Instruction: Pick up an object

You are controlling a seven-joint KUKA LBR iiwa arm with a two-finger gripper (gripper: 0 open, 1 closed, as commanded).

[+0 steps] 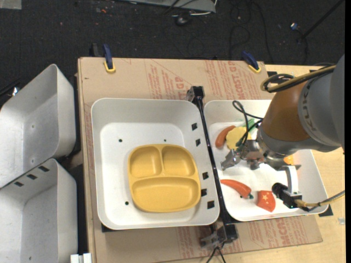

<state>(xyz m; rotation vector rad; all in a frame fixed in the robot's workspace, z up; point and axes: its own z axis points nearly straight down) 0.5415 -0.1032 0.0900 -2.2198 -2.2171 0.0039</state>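
The tool hangs low in the right bin, just above the red pepper; its opening I cannot tell.

My gripper looks like bare metal; the yellow tray is smooth matt plastic, the bins glossy white plastic.

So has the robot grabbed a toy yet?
Not yet, as far as I can see. Done: the arm has reached into the right bin. Now: the gripper sits low between the yellow toy and red pepper. Left: grabbing one and lifting.
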